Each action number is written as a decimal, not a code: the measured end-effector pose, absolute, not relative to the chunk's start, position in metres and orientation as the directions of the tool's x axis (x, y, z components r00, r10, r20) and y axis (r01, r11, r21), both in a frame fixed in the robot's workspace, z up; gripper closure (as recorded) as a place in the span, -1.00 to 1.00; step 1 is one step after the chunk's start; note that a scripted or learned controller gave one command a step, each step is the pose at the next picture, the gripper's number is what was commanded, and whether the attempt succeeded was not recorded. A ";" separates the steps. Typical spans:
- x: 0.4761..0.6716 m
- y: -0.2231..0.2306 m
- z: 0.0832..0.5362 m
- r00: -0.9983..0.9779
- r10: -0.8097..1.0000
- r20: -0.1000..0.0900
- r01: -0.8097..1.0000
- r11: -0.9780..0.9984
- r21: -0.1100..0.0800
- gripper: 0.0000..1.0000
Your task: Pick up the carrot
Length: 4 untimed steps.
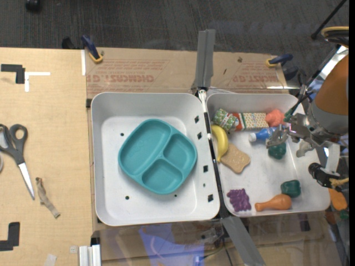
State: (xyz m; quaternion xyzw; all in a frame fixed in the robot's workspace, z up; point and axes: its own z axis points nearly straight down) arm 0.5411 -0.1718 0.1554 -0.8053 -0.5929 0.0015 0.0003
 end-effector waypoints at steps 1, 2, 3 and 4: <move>0.519 -0.109 0.093 0.718 0.696 0.000 0.696 -0.718 -0.001 -1.00; 0.477 -0.148 0.140 0.876 0.483 -0.004 0.483 -0.876 -0.003 -1.00; 0.477 -0.064 0.191 0.958 0.288 -0.005 0.288 -0.958 -0.001 -1.00; 0.476 -0.121 0.124 0.980 0.199 -0.006 0.199 -0.980 -0.003 -1.00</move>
